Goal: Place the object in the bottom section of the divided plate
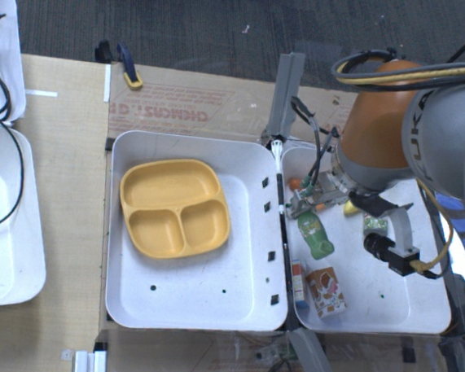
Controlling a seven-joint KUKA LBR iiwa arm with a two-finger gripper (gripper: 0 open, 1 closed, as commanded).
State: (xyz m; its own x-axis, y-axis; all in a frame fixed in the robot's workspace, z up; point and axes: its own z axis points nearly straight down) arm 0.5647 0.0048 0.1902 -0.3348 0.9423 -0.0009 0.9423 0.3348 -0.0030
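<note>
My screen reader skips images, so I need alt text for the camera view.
The hand hangs over the right bin, which holds a green bottle and a small carton. The yellow divided plate sits in the left bin.

Open white floor awaits you in the left bin (181, 291), along its near side and to the right of the yellow divided plate (167, 185), whose three sections lie bare. The raised rims (278, 226) where the two bins meet stand as a barrier between them, with a grey upright post (286, 88) at their far end. In the right bin (417, 309), the arm (435, 119) hangs over the far half. A green bottle (316, 237) and a small carton (326, 291) crowd its left side, leaving the near right corner free.
</note>
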